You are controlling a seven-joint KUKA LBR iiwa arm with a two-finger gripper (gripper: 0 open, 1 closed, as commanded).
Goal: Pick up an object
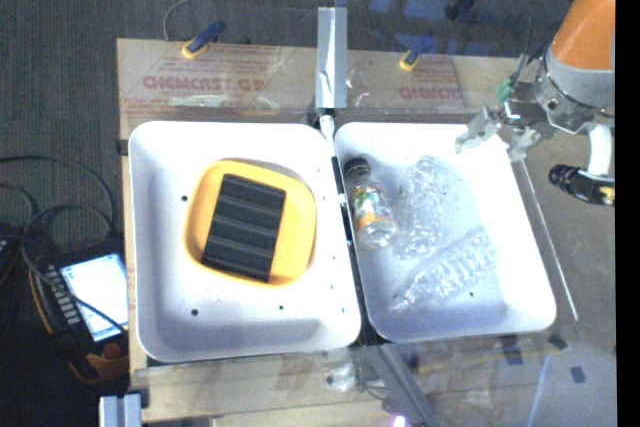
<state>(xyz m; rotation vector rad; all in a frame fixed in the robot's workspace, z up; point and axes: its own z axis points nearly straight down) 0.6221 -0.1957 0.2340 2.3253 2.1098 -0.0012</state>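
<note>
From the camera view above, my hand (497,127) hangs over the upper right corner of the right bin (530,245), out past its rim, with my orange-banded arm (590,25) reaching in from the right. I cannot tell whether it is spread or pressed together, and nothing shows between its tips. In the right bin, a small bottle (366,202) with a dark cap lies along the left wall, cap toward the far edge. Just beside it sits a crumpled clear plastic bottle (430,205), and another crushed clear bottle (447,270) lies slanted nearer the front. In the left bin (160,245), a yellow dish (300,215) rests near the middle with a black ribbed block (243,226) on top of it. Both bins sit side by side on the tabletop (230,80)
</note>
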